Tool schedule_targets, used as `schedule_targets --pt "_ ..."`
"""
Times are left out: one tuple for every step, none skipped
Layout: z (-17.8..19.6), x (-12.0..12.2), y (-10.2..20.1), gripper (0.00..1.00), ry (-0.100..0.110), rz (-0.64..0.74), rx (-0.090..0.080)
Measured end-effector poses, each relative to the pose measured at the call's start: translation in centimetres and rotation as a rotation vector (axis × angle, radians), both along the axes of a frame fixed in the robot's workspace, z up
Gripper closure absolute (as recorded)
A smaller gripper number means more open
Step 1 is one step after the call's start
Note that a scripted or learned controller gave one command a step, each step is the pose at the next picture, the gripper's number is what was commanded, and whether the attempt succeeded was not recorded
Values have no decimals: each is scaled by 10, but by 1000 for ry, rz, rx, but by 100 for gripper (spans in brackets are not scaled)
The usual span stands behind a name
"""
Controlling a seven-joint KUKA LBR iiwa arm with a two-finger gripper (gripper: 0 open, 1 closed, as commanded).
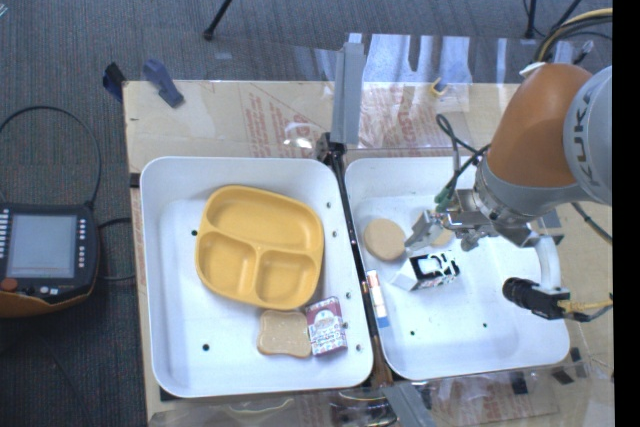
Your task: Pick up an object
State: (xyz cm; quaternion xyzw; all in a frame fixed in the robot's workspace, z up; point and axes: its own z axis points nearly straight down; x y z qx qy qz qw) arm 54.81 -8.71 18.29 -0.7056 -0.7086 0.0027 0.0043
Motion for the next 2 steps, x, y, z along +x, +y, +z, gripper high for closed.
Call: schedule_targets --pt "-99 29 -7 0 -2 -2 0" --pt "-99 71 6 0 -3 -2 -1"
